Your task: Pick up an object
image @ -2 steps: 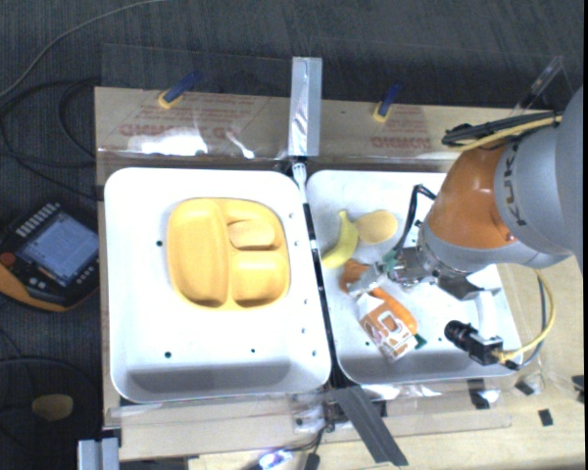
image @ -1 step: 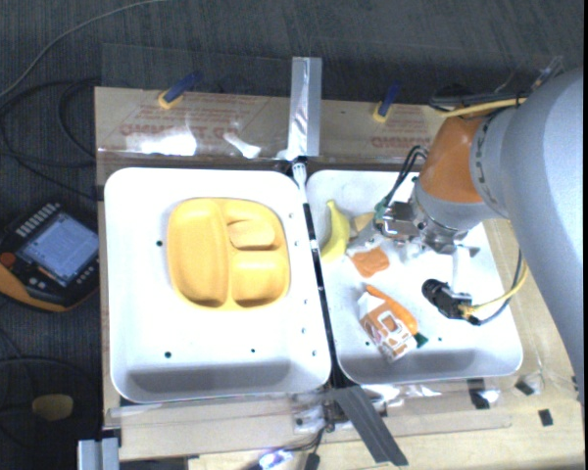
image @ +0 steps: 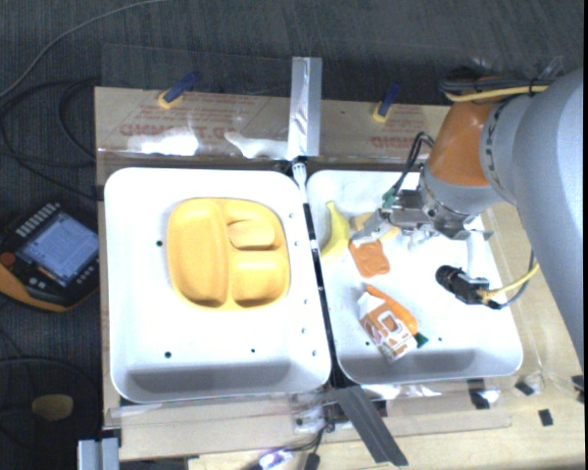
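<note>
Camera view: one fixed view looking down at a slant on both bins
Bench [image: 551, 352]: tan top; bears two shallow white bins side by side; a clear plastic sheet [image: 216, 120] lies over its far part
Left bin [image: 137, 346]: white; holds one yellow tray
Yellow tray [image: 191, 253]: rounded, with three compartments; one long compartment at the view's left, two smaller ones at the right; lies flat in the middle of the left bin
Right bin [image: 475, 346]: white; holds three loose things; the arm reaches over its far right part
Arm [image: 539, 164]: grey; orange band [image: 461, 150] above the wrist; comes in from the view's right
Gripper [image: 387, 218]: over the far middle of the right bin, between the banana and the wrist; whether it is wide or narrow cannot be told; nothing is seen held in it
Banana [image: 337, 229]: yellow; lies along the right bin's left wall, far end; just beside the gripper
Orange piece [image: 369, 258]: small, flat; lies just nearer the camera than the gripper; whether they touch cannot be told
Wrapper [image: 388, 325]: crumpled, orange and white; near middle of the right bin; apart from the gripper
Tape strip [image: 306, 106]: silver; runs upright behind the seam between the bins
Clamps: one blue [image: 177, 89], one yellow and blue [image: 383, 107], on the bench's far edge
Pendant [image: 49, 253]: black and orange with a screen; on the dark carpet [image: 39, 27], left of the bench
</note>
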Action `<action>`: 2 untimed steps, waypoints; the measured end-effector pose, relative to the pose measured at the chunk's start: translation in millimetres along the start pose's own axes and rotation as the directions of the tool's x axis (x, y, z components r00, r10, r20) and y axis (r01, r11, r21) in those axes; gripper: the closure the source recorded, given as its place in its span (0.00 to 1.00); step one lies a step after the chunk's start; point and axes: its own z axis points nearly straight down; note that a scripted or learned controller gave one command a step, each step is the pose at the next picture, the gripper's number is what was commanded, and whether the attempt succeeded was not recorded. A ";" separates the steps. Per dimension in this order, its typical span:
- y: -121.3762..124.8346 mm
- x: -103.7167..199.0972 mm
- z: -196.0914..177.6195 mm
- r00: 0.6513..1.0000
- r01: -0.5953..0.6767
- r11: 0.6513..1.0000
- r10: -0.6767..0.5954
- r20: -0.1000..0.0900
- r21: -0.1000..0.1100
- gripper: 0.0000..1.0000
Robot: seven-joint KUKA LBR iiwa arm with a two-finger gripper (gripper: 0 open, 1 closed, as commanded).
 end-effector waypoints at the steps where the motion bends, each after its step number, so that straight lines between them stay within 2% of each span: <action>1: -11.0 16.0 23.4 0.992 0.125 0.992 -0.125 0.003 -0.010 0.00; 2: -9.9 16.4 13.4 0.992 0.125 0.992 -0.125 0.002 -0.013 1.00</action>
